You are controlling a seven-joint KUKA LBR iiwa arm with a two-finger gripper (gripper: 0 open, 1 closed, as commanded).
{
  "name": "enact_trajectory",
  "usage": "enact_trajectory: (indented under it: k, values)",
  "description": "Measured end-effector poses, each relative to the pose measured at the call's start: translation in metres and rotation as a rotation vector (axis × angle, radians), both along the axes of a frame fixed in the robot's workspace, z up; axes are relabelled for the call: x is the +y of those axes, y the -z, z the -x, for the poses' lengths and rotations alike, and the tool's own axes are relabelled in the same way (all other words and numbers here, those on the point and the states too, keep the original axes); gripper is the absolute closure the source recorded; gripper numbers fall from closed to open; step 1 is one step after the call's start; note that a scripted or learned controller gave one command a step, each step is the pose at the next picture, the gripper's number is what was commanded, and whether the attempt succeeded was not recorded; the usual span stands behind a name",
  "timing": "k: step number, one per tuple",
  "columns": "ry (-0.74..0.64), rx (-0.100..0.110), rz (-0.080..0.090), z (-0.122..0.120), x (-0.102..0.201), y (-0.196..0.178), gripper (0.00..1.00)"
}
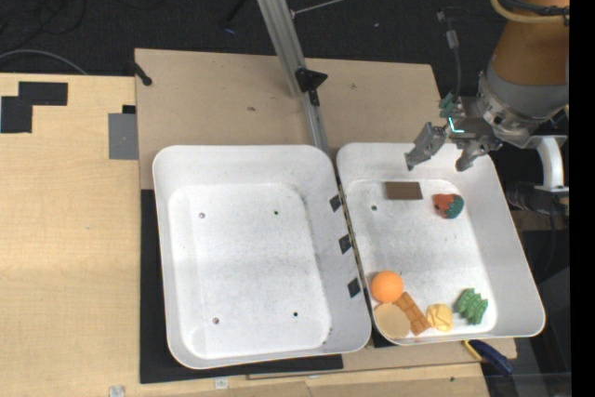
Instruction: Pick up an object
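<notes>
With open, empty fingers the gripper (pixel 444 150) hovers over the right bin's (pixel 521 279) far edge (approach stage), needing to descend onto the brown block (pixel 403 191) nearby.

Grey arm (pixel 521 93), orange band, black cables

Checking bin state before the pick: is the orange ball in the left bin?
No. The orange ball lies in the right bin, near its front left corner, beside other small items.

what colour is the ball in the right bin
Orange; the ball shows best in the camera view, near the bin's front.
</notes>
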State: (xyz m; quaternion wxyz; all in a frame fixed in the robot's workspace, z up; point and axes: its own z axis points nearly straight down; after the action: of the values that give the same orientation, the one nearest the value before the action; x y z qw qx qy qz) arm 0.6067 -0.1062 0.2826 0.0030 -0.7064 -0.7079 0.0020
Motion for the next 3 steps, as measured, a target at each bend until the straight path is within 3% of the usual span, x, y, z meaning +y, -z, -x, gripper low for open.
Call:
enact_trajectory:
  k: [1,3]
  values:
    - [0.002,-0.005,0.001,-0.001,-0.001,-0.002,0.00]
    - [0.003,0.002,0.000,0.012,-0.004,0.101,0.00]
